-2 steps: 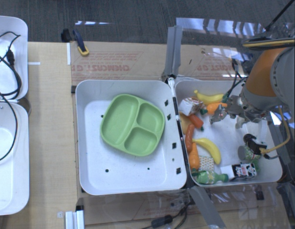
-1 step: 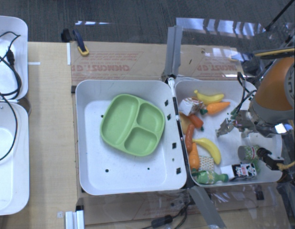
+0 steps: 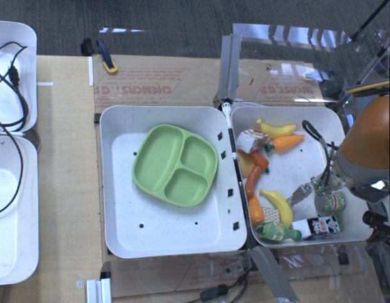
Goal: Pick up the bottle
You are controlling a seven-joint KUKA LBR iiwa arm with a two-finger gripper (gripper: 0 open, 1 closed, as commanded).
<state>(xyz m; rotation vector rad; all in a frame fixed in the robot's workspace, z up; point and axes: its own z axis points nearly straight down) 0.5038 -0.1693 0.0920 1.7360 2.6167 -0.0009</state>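
Camera view: grey two-finger gripper (image 3: 310, 191) hangs low in right white bin (image 3: 337, 120), fingers' state can't tell. Green plastic bottle (image 3: 277, 232) lies on its side at near-left corner, touching yellow banana (image 3: 277, 205) & black-white carton (image 3: 322, 226). Risk, imo: crowded corner, fingers hit wall/neighbours, bottle rolls.

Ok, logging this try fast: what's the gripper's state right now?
Gripper: low in the right bin; open or closed cannot be told.
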